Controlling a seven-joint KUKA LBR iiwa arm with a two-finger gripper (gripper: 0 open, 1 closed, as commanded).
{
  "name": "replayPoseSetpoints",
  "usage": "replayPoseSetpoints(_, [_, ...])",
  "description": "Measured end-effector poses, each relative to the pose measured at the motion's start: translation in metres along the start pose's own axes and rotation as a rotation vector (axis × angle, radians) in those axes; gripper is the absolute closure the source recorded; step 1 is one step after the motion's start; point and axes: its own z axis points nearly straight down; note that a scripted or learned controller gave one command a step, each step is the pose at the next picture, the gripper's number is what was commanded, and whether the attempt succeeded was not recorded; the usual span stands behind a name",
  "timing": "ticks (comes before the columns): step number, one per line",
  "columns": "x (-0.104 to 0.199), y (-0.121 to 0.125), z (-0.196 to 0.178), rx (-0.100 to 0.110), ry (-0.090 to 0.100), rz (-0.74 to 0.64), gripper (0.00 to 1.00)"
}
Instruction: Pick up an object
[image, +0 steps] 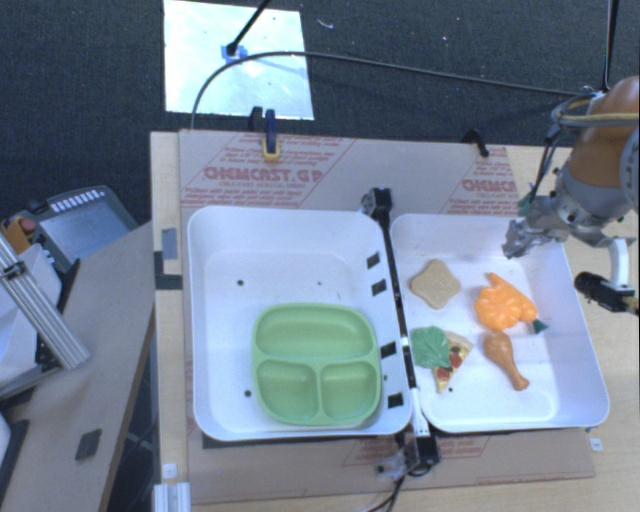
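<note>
Camera view. My gripper (520, 240) hangs over the far right corner of the right bin (575, 395). At this slant I cannot tell how it is set. Nothing is seen held in it.

Candidate objects, all lying on the floor of the right bin:
- a tan bread slice (436, 284), nearest the divider between the bins;
- an orange toy (505, 305) just right of the bread, closest to my gripper;
- a drumstick (505, 358), just below the orange toy;
- a pizza slice (451, 358) with a green leaf (431, 346) lying against its left side.

The left bin (215, 300) carries a green compartment plate (317, 363); this is well apart from my position.

Step in hand, by my judgement: approach. No pick has been made.

Next move calls for: choose one target, bring the gripper over it, then descend. The orange toy is the shortest reach. The pizza and leaf touch, so a grasp there risks taking both or neither.
</note>
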Motion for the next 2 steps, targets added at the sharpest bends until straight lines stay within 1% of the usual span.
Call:
replayPoseSetpoints(1, [0.003, -0.004, -0.045, -0.002, 0.0, 0.0, 1.0])
replayPoseSetpoints(2, [0.003, -0.003, -0.075, 0.0, 0.0, 0.0, 1.0])
